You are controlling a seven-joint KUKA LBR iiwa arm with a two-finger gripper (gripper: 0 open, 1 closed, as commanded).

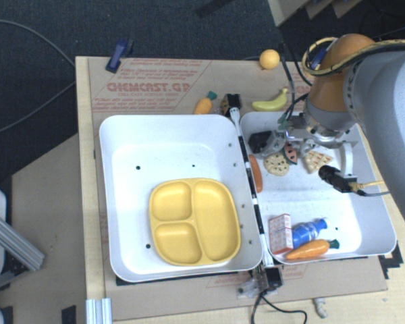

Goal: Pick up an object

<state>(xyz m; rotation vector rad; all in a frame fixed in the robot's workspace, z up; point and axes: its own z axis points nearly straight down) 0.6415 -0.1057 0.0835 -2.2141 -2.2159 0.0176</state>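
Two white bins (115, 181) sit on the bench (155, 86). My hand (291, 147) hangs over the cookie (277, 163) in the right bin; I cannot tell its state.

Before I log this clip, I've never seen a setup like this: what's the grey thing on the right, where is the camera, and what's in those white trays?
The grey machine with an orange band is a robot arm, reaching in from the right. One fixed camera looks down at a slant on a bench bearing two shallow white bins.

The left bin holds a yellow divided plate. The right bin holds toy food: a hot dog, a cookie, a cracker, a small carton, a blue bottle and a carrot.

A banana and an orange ball lie outside the bins.

The gripper hangs low over the right bin's far end. I cannot see anything held.
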